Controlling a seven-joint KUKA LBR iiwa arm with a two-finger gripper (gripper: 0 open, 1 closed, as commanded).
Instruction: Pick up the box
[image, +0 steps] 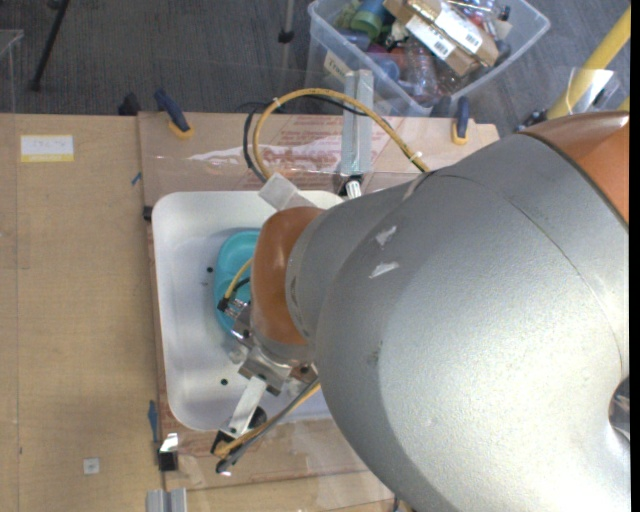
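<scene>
My arm (450, 330) fills most of the camera view and reaches down into the left white bin (180, 300). The gripper (245, 350) sits low over the middle of that bin, largely covered by the orange wrist band (275, 280). A teal rounded object (235, 262) lies in the bin right beside the gripper, on its far side, partly hidden by the wrist. A pale flat corner (283, 192) pokes out at the bin's far rim above the wrist; whether it is the box is unclear. The arm hides the rest of the bin's contents.
A yellow cable (300, 100) loops over the bench behind the bin. Blue clamps (172, 113) hold the board's back edge. A clear tub of mixed items (430, 45) stands on the floor behind. The wooden bench top (70, 300) stretches to the left.
</scene>
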